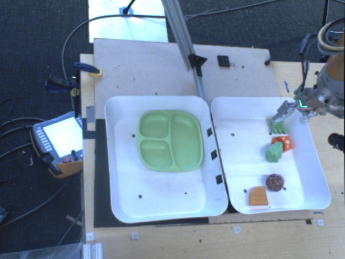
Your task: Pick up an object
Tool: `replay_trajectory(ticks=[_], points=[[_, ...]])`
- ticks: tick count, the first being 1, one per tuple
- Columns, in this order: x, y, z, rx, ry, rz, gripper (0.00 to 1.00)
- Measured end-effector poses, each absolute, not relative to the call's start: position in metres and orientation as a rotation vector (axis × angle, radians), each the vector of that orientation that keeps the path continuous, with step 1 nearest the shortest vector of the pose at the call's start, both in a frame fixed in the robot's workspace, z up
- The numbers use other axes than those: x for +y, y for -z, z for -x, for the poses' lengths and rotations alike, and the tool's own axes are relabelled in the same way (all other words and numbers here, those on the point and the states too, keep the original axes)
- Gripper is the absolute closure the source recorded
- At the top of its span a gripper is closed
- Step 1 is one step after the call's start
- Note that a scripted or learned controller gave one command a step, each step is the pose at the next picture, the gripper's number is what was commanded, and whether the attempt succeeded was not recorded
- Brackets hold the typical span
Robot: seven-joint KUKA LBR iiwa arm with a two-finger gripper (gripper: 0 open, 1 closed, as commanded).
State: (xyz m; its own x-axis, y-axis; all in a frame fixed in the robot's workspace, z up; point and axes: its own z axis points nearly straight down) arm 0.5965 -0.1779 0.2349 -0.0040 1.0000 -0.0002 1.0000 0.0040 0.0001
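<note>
While nothing was lifted yet, the gripper (284,112) hung over the right bin (237,161), its state impossible to tell. Green toy (277,127) just below it; further toys beyond. Grasp and lift remained.

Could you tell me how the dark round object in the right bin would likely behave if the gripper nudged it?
The dark round object looks ball-like, so it may roll across the right bin. It lies apart from the orange piece, so nothing seems to block it.

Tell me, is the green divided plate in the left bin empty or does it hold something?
Empty. The green plate lies flat in the left bin, and its three compartments show bare green.
</note>
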Motion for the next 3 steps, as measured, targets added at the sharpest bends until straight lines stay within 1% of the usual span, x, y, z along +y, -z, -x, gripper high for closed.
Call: replay_trajectory(ticks=[1, 2, 3], points=[[-0.178, -0.236, -0.597, 2.225, -0.002, -2.215, 0.00], [-0.176, -0.191, -0.605, 2.229, 0.001, -2.213, 0.00], [-0.174, -0.150, -0.603, 2.224, 0.001, -2.218, 0.00]])
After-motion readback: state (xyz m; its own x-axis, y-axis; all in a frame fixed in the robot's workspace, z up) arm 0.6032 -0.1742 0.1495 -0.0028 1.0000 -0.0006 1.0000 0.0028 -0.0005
